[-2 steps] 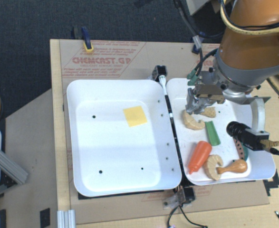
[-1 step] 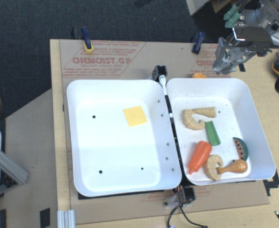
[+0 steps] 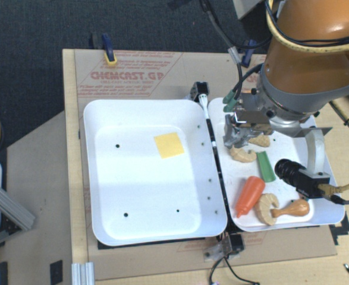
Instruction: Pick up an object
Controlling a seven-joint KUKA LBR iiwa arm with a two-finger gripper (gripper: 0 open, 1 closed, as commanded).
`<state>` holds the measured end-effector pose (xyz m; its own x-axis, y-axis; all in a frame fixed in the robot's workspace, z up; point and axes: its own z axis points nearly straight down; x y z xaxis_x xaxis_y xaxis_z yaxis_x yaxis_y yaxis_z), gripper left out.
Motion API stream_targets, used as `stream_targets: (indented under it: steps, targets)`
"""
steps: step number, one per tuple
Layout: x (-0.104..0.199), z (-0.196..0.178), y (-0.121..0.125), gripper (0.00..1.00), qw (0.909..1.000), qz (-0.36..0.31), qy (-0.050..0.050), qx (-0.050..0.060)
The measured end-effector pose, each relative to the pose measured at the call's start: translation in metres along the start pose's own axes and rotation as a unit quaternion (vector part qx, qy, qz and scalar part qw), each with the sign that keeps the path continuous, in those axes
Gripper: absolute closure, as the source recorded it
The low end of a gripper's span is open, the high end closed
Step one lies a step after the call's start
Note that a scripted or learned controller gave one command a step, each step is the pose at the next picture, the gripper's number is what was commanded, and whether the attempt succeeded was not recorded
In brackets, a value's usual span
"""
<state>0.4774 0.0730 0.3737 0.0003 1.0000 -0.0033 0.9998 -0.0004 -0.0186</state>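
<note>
Camera view: two white bins are seen side by side from above on the desk.
Left bin: a flat yellow square is laid a little beyond its middle.
Right bin: several food-like pieces are gathered in it.
Arm: it is reached in from the right, above the far half of the right bin.
End effector: it is lowered by the right bin's far-left corner, just above a tan lump. Whether it is apart or together cannot be told.
Second tan lump: just beside the end effector, partly hidden.
Green stick: laid just on the near side of the tan lumps.
Carrot: laid tilted near the bin's left wall, beside a beige chunk.
Drumstick: laid at the near edge, touching the beige chunk.
</note>
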Motion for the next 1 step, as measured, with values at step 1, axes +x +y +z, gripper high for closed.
stream_targets:
  steps: [1]
  targets:
    - [-0.0201, 0.052, 0.033, 1.0, 1.0, 0.002, 0.001, -0.005]
